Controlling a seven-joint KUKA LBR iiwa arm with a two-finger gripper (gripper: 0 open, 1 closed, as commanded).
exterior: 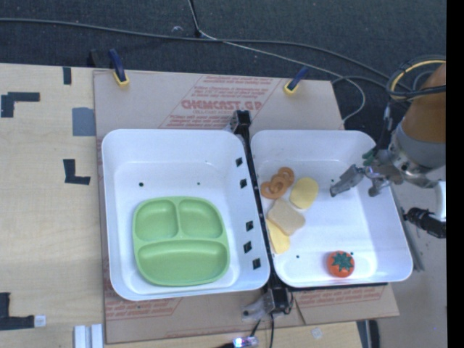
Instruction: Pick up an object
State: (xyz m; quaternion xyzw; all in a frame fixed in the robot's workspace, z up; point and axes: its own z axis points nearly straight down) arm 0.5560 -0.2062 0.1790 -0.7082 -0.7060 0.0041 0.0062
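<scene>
- Gripper (360,182) hangs over the right bin's (384,263) far-right part, pointing left. One dark finger (344,183) reaches towards the food pile and a second stub shows by the wrist. Jaws look spread with nothing between them.
- No target is named, so the candidates are all the toy food in the right bin: pretzel (278,182), yellow round piece (304,192), tan bread slice (286,216) and yellow wedge (278,238) clustered against the divider wall, and the tomato (340,263) alone near the front wall.
- Judgement: all look like light moulded plastic, stiff with a smooth skin, so they are likely slippery under hard fingers. No real fragility risk.
- The tomato is the easiest pick. It is rounded and chunky, well apart from everything else, and can be taken across the body below the green top. It may roll or squirt out if pinched off-centre.
- The yellow round piece is nearest the gripper. It is a flattish disc, so grip it across the edges. It touches or nearly touches the pretzel and the bread.
- The bread slice lies flat and partly over the wedge. Its low profile makes it hard to get under.
- The pretzel is thin with open loops, and its rim gives poor purchase.
- Left bin (116,194) holds a green divided plate (181,239), matte plastic with three compartments. It is wide and flat, so not a sensible pinch target.
- Both bins are glossy white and sit on a cardboard sheet (210,100) on the counter (43,216).
</scene>
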